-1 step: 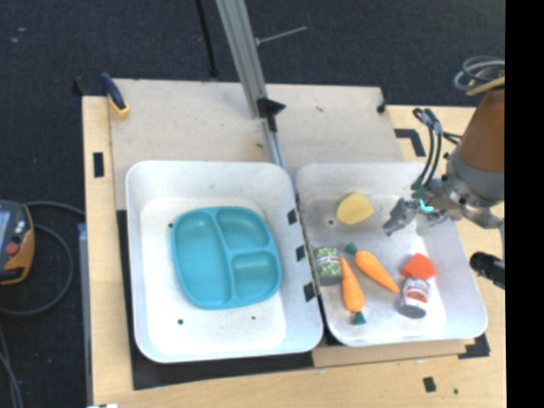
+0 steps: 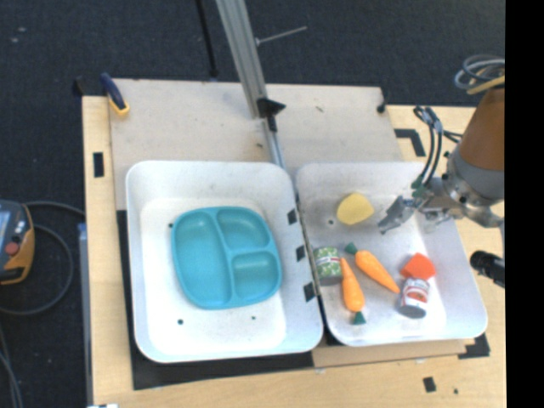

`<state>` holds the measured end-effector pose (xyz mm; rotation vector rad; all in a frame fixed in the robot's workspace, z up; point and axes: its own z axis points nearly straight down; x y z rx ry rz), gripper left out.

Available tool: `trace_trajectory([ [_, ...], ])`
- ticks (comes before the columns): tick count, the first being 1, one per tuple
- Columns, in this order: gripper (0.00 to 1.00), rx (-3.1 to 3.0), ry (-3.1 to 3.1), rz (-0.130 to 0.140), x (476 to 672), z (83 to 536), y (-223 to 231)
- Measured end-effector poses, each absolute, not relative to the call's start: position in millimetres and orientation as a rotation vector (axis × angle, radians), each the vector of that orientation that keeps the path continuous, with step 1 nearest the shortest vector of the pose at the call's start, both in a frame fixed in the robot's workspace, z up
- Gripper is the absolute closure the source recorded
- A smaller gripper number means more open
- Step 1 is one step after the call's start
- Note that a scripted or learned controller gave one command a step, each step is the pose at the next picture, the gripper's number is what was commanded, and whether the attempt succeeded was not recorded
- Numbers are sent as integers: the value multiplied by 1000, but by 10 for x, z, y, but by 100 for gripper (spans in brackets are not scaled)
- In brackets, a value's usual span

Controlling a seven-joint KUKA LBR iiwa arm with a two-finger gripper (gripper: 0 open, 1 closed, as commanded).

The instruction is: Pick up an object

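- My claw (image 2: 398, 215) hangs open and empty over the right bin (image 2: 384, 337)
- Nothing lifted yet; I see the yellow lemon (image 2: 354, 208) lying just beside it, ungrasped

a robotics lab: bench (image 2: 212, 130) with white bins (image 2: 144, 313), cables (image 2: 51, 228).

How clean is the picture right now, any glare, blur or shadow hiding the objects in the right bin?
Camera view: soft and low in detail overall; even lighting, with the white right bin bright but not washed out; yellow piece, two carrots and the orange-capped bottle read clearly; the gripper is slightly blurred; shadows are faint and hide nothing.
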<state>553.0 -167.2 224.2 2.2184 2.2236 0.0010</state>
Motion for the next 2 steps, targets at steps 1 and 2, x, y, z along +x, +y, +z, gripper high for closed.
trace_trajectory([
  [1, 0, 2224, 2222, -6, 5515, 1609, -1693],
  [2, 0, 2224, 2217, 4, 5631, 1094, -1685],
])
